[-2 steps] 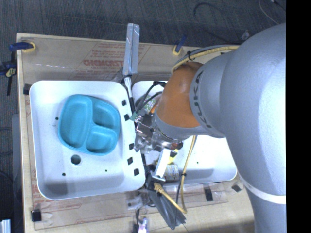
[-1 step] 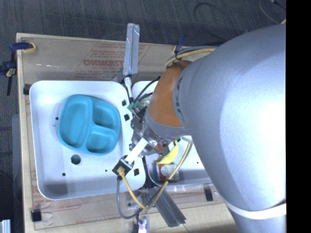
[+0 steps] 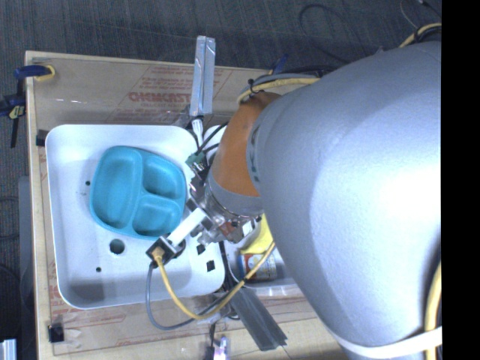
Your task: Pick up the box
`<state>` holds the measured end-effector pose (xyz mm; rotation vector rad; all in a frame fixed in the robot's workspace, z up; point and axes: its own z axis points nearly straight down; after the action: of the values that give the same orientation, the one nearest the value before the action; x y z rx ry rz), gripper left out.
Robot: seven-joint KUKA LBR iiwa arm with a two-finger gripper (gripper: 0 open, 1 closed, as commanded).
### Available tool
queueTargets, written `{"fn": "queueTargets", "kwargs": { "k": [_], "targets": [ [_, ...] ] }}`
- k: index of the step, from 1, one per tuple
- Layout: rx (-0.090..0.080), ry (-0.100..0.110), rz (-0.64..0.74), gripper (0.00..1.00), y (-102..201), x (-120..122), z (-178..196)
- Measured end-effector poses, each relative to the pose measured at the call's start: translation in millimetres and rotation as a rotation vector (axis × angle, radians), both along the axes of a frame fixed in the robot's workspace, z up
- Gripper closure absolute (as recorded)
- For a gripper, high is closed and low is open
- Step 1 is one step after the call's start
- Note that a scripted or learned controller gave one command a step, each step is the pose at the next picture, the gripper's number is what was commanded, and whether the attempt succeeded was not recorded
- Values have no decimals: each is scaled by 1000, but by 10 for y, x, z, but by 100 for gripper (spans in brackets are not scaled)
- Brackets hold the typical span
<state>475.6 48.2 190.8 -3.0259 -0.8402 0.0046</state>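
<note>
My grey arm with its orange band (image 3: 232, 148) reaches in from the right and covers most of the right bin. The gripper (image 3: 216, 235) hangs over the divide between the two bins, seen from above and behind its wrist. Just right of it, a yellow object (image 3: 262, 240) peeks out from under the arm. Below that lies a packaged item with a printed label (image 3: 259, 266). I cannot tell which of them is the box, as the arm hides most of both.
The left white bin (image 3: 67, 201) holds a blue divided plate (image 3: 139, 190) and a small dark round piece (image 3: 116, 247). A yellow cable (image 3: 176, 298) loops from the wrist over the bin's front rim. A metal bar (image 3: 202, 77) stands behind the bins.
</note>
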Motion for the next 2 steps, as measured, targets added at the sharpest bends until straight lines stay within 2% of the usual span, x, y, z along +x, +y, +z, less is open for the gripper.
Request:
{"fn": "queueTargets", "kwargs": {
  "k": [1,2],
  "targets": [
    [-1,-1,-318,100,399,3,0],
    [0,5,-136,100,848,-15,-1010]
  ]
}}
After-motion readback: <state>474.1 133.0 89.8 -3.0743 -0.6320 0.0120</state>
